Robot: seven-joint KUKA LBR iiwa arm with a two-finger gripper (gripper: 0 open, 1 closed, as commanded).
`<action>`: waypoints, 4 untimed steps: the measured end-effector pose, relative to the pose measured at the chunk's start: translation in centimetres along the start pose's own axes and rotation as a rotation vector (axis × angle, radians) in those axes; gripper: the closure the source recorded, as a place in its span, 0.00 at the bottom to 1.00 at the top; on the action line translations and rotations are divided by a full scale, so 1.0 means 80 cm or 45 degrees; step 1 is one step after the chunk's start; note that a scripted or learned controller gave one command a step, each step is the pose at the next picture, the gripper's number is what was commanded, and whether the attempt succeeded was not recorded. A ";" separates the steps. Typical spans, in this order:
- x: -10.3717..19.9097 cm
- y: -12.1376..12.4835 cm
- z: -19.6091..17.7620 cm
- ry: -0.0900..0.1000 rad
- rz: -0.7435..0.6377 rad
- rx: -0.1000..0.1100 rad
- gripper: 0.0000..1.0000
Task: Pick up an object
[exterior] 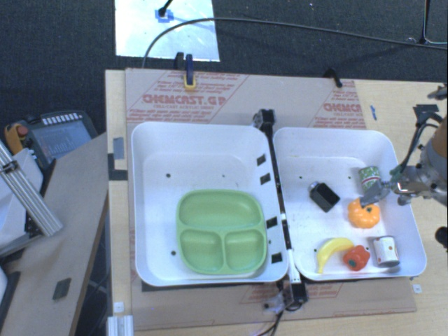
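Observation:
The right bin [336, 145] holds several small objects. A black block [324, 196] lies near its middle, with an orange pumpkin-like fruit [364, 215] to its right. A green can [369, 176] stands just behind the fruit. Along the front lie a yellow banana [332, 252], a red pepper [355, 257] and a small white can [384, 250]. My gripper [379, 191] reaches in from the right edge. Its tip sits low between the green can and the top of the orange fruit. Nothing is visibly lifted.
The left bin [161, 152] holds a green divided plate [222, 231]. A black divider strip [273, 187] runs between the bins. Cardboard lies under both bins, with a yellow clamp [189, 72] at its back edge. A pendant and table stand at far left.

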State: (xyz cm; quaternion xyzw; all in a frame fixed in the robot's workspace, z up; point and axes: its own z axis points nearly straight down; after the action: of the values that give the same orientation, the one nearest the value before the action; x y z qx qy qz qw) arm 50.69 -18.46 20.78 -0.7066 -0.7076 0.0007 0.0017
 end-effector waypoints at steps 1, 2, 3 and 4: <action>0.013 -0.001 0.070 0.001 0.000 0.001 0.00; 0.009 0.005 0.138 -0.017 0.008 -0.019 0.00; 0.007 0.009 0.120 -0.025 0.008 -0.035 1.00; -0.002 0.003 0.046 -0.005 0.002 -0.013 1.00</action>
State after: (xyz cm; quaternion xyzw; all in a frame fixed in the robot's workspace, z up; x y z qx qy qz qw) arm 50.90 -18.65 17.11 -0.7072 -0.7070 -0.0013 -0.0032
